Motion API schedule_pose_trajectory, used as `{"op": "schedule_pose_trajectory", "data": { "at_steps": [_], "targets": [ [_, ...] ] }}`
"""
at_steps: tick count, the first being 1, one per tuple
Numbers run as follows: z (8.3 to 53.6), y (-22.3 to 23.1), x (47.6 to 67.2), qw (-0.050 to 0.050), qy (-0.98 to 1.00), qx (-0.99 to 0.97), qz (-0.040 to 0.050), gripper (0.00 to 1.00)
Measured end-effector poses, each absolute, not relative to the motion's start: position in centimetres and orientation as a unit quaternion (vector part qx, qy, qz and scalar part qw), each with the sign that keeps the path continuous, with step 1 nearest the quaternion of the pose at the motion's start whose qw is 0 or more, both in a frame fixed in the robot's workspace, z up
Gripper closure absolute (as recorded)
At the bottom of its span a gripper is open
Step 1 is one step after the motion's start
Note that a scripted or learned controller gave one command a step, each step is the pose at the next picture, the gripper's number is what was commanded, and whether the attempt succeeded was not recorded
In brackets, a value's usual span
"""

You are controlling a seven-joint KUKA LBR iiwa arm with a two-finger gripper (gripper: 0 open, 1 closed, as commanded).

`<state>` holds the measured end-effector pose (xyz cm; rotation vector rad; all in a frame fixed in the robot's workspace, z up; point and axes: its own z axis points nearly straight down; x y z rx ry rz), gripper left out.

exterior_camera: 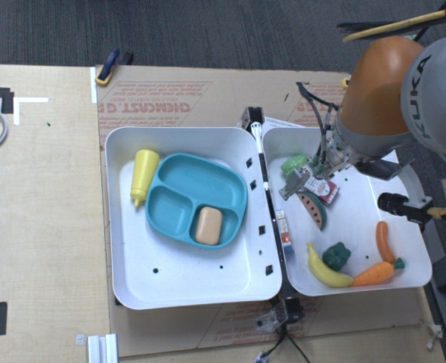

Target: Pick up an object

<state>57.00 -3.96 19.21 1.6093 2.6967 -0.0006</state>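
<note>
Two shallow white bins side by side on a cardboard-covered bench: left bin [132, 278] and right bin [404, 278].

Right bin contents: toy watermelon slice [316, 210], red flesh with dark seeds and a green rind, lying near the bin's middle, just below the gripper. Beside it, a small red-and-white packet [329, 193], partly under the wrist. Green leafy toy [292, 163] towards the bin's upper left, partly masked by the gripper. Along the lower edge: yellow banana [325, 271], dark green broccoli-like piece [336, 255] resting against it, orange carrot [374, 272] with a green top, and upright-lying orange-red sausage [384, 240] just above the carrot.

Left bin contents: teal divided plate [174, 184], with a tan bread-like block [209, 225] in its lower right compartment. Yellow squeeze bottle [142, 175] touching the plate's left rim, nozzle pointing down.

Gripper [302, 181] low over the right bin's upper left area, close to the watermelon slice and green toy. Fingers grey, small and foreshortened; apart or together cannot be determined, and nothing identifiable seen between them. Arm's orange band and grey housing cover the bin's upper right corner. Black fitting [397, 203] at the bin's right wall, nature unclear.
</note>
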Motion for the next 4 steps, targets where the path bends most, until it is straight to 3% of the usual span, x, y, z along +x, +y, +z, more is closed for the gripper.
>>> {"op": "schedule_pose_trajectory", "data": {
  "at_steps": [1,2,3,4],
  "targets": [
    [19.3,-0.5,62.5,0.002,0.945,0.327,0.0,0.0],
    [19.2,0.2,58.0,0.0,0.974,0.227,0.0,0.0],
    [19.2,-4.3,51.3,0.0,0.988,0.152,0.0001,0.0],
    [19.2,-5.0,56.8,0.002,0.995,0.098,0.0002,0.0]
  ]
}}
